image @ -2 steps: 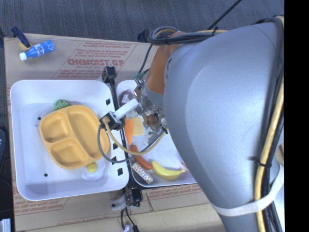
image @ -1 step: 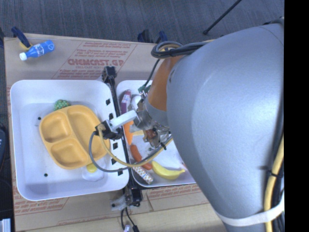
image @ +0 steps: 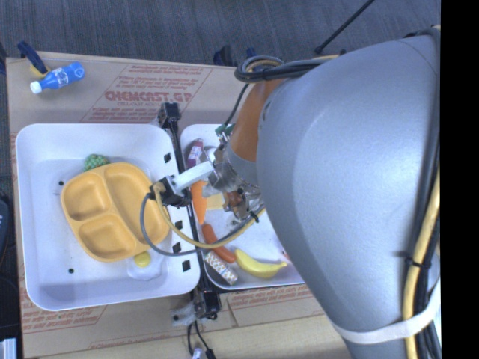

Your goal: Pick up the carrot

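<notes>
From the camera view, the brown cardboard (image: 142,88) under the bins carries red print that reads "CHEMCAST GP"; the smaller lines below it are too blurred to read. A small blue bottle (image: 58,76) lies on this cardboard near the far left corner.

The left bin (image: 37,223) holds a yellow divided plate (image: 108,212), a green item (image: 96,161) touching its far edge, and a small yellow piece (image: 141,259) at its near edge. The right bin (image: 196,137) holds the carrot (image: 199,200), lying close to the dividing wall, with a banana (image: 258,265) and a patterned object (image: 222,268) nearer the front.

The gripper (image: 241,200) is just beside the carrot, but the big grey arm (image: 352,170) covers much of this bin, and I cannot tell the state of the gripper.
</notes>
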### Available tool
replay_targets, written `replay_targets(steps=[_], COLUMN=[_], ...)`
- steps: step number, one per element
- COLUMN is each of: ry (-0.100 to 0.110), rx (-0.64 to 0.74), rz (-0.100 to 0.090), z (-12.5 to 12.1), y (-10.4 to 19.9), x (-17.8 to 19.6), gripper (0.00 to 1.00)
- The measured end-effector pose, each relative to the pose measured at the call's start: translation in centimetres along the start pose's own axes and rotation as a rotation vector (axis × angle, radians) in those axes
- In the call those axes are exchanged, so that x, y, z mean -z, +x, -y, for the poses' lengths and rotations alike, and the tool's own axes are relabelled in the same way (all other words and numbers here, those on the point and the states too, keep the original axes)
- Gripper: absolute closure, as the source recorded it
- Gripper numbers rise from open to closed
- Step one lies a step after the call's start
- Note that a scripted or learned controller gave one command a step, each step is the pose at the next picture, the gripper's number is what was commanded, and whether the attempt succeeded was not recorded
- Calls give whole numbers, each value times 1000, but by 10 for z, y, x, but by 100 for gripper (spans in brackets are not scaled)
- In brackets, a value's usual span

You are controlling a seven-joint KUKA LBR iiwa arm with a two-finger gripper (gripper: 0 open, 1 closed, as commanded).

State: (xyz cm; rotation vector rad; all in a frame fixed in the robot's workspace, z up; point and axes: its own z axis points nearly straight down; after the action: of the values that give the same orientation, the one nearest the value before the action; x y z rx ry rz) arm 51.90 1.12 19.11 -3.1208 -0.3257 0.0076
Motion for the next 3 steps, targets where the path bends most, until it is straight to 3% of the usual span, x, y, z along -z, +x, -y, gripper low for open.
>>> replay_targets(steps=[1, 2, 3], ry=[0, 3, -1], rx=[-1, 6, 3], rz=[2, 5, -1], z=[-3, -3, 7], y=[-45, -45, -43], x=[0, 9, 63], gripper=[0, 100, 100])
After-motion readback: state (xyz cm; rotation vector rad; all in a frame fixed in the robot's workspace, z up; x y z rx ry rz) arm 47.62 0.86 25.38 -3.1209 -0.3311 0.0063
